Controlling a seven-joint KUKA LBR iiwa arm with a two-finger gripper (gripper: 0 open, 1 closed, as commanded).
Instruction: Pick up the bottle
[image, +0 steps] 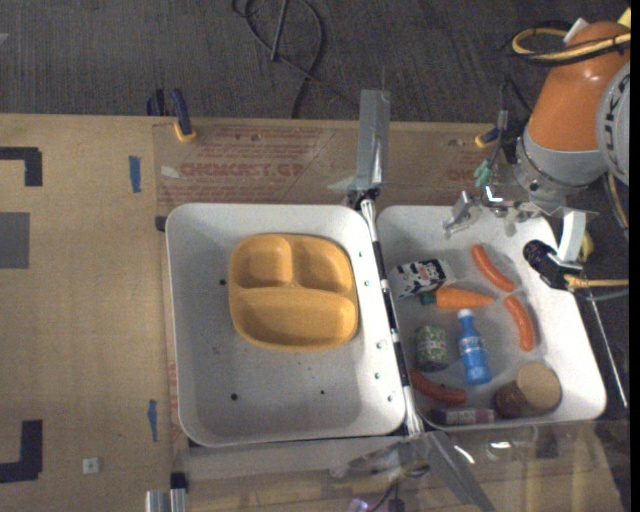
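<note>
Approach step: the gripper hovers over the right bin's far edge; finger state cannot be told. Next, descend nearer onto the blue bottle.

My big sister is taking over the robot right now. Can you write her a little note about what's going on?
Gripper: up over the back edge of the right bin, nothing seen in it; I cannot tell how its jaws stand.
Bottle: blue, lying in the right bin between a green can and a sausage, with a carrot just behind it.
Left bin: holds a yellow tray.
Done: nothing yet.
Left: reach the bottle, grab it, lift it.
</note>
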